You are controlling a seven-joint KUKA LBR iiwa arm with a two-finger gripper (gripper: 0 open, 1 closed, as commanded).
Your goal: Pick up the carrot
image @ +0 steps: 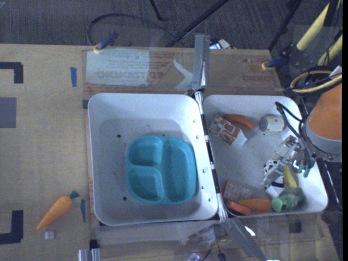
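A toy carrot [54,211] is lying on the wooden table [38,145], outside both bins, just beyond the lower left corner of the left bin [103,113] at about seven o'clock from it. It is tapering from a fat end toward a narrow tip at the lower left, its body a plain orange, with a small dark green tuft capping the upper right end. It is resting at a slant, not touching the bin wall.

The left bin is carrying a blue divided tray [161,169], sitting near its middle.

The arm [326,121] is reaching in from three o'clock over the right bin [244,162], well apart from the carrot. The pincer [286,162] is hanging low at that bin's right side, among cables and clutter; whether it is spread or pressed together I cannot tell.

Around it in the right bin, a small printed carton [225,129] is lying at the upper left, a grey cylinder [270,123] at twelve o'clock, and an orange piece [254,204] and a green piece [286,202] along the lower edge.
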